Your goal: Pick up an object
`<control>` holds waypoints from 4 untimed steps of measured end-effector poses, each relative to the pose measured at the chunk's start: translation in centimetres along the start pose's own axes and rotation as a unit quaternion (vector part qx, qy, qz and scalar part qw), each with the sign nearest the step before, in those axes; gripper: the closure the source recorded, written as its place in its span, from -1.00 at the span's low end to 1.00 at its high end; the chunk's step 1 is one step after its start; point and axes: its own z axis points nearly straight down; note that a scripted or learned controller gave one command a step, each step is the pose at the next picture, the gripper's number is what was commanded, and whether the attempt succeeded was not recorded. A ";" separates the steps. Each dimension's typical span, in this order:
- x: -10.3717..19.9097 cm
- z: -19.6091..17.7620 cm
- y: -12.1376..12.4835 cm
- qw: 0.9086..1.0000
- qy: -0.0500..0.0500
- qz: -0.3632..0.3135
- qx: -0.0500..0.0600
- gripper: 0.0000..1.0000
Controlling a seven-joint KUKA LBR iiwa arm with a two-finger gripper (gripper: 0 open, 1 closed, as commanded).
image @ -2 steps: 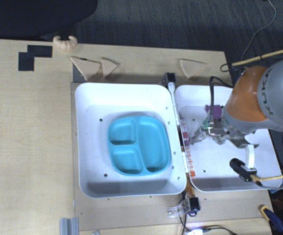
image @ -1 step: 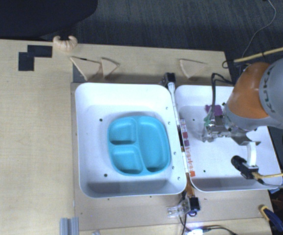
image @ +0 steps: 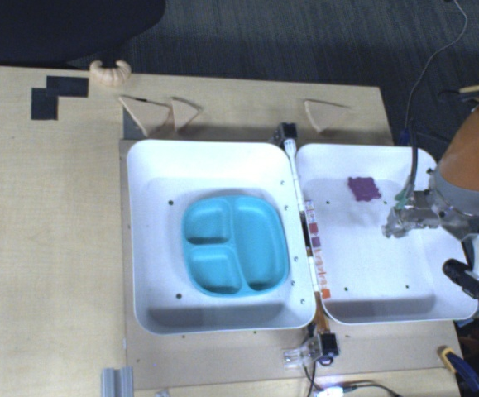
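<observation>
A small purple object (image: 363,188) lies on the floor of the right bin (image: 371,292), toward its far side. My gripper (image: 399,222) hangs over the right part of that bin, to the right of the purple object and a little nearer the camera, apart from it. Nothing shows in its grasp. The grey arm with its orange band (image: 477,149) comes in over the bin's right rim.
The left bin (image: 152,222) holds a light blue divided plate (image: 235,242) with three compartments. A ridge with coloured markers (image: 309,238) separates the two bins. Cables run along the bench's near edge (image: 322,354) and behind the arm.
</observation>
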 end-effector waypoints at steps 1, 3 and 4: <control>0.1 0.0 0.0 1.000 0.001 0.000 0.000 -1.00; 4.4 4.5 -5.3 1.000 -0.001 -0.001 -0.004 -1.00; 4.4 3.4 -5.0 1.000 -0.001 -0.001 -0.007 1.00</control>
